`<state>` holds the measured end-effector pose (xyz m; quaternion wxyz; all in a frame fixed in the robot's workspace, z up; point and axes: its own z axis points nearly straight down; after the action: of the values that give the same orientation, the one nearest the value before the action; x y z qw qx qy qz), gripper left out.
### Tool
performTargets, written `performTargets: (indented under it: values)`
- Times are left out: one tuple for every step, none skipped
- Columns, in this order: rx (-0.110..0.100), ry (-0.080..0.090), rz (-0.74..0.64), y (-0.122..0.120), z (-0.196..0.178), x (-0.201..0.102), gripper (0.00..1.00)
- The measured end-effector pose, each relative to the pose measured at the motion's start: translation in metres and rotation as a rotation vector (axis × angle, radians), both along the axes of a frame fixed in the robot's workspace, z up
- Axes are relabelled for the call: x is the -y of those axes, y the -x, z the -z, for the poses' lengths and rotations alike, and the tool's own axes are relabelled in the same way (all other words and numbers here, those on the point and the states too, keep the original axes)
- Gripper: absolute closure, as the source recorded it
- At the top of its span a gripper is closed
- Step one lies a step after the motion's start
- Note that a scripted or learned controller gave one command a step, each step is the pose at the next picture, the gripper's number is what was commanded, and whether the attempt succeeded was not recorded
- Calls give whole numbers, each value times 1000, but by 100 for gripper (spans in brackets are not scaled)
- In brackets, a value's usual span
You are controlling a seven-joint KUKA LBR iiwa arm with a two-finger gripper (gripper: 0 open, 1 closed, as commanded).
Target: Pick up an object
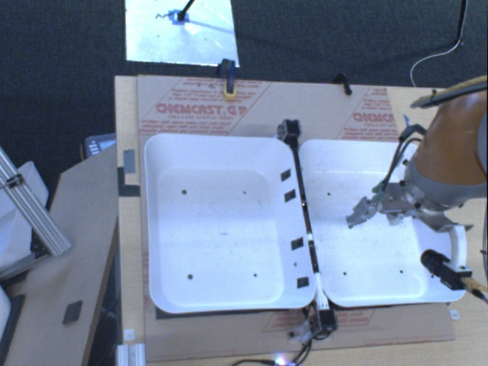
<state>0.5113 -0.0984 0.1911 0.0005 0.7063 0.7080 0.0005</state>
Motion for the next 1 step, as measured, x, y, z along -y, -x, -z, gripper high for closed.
performTargets:
  values:
    - [3,0,-2,-1,-11,0,100]
